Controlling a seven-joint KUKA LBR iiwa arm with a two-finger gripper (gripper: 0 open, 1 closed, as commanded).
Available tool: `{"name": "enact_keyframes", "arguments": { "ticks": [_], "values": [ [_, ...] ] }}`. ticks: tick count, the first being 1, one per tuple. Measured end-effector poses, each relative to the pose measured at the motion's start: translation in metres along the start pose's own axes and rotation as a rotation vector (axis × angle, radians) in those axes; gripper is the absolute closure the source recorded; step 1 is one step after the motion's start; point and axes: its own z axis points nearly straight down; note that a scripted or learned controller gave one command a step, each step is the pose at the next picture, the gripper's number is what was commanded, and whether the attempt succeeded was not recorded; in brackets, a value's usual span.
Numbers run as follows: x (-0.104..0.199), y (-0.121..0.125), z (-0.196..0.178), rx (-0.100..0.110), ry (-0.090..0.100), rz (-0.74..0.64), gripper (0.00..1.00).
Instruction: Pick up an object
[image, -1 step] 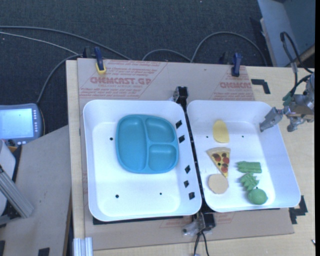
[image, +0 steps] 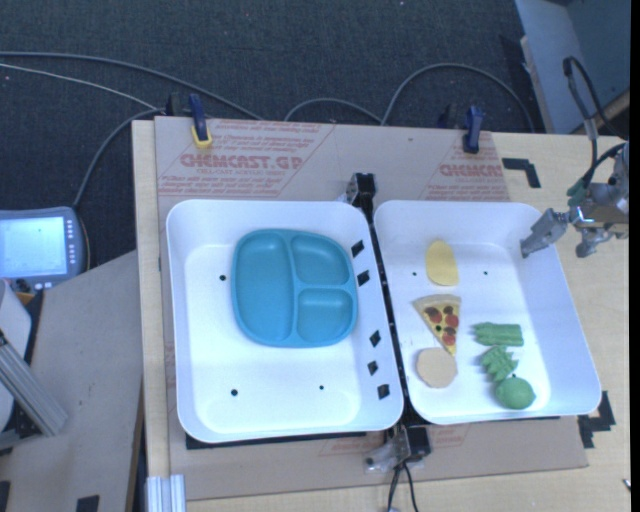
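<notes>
The right bin (image: 560, 330) holds several toy foods. A yellow oval piece (image: 442, 263) lies near its middle top, and a pizza slice (image: 441, 320) sits above a tan round biscuit (image: 436, 368). Toward the front right are a green ridged piece (image: 498, 334), a green leafy piece (image: 496, 361) and a green ball (image: 516, 392). My gripper (image: 560, 240) hovers over the bin's far right corner, open, its two grey fingers spread with nothing between them. It is well clear of all the foods.
The left bin (image: 200, 380) holds a blue divided plate (image: 295, 288). Black clips run along the divider (image: 372, 300) between the bins. Blue clamps (image: 200, 125) hold the bench board at the back. A small screen (image: 35, 245) stands off the bench to the left.
</notes>
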Motion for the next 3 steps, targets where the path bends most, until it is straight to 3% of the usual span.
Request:
{"name": "enact_keyframes", "arguments": {
  "ticks": [1, 3],
  "values": [
    [0.004, 0.002, 0.042, 0.003, 0.001, 0.000, 0.00],
    [0.006, 0.003, 0.161, 0.003, 0.001, 0.000, 0.00]
  ]
}}
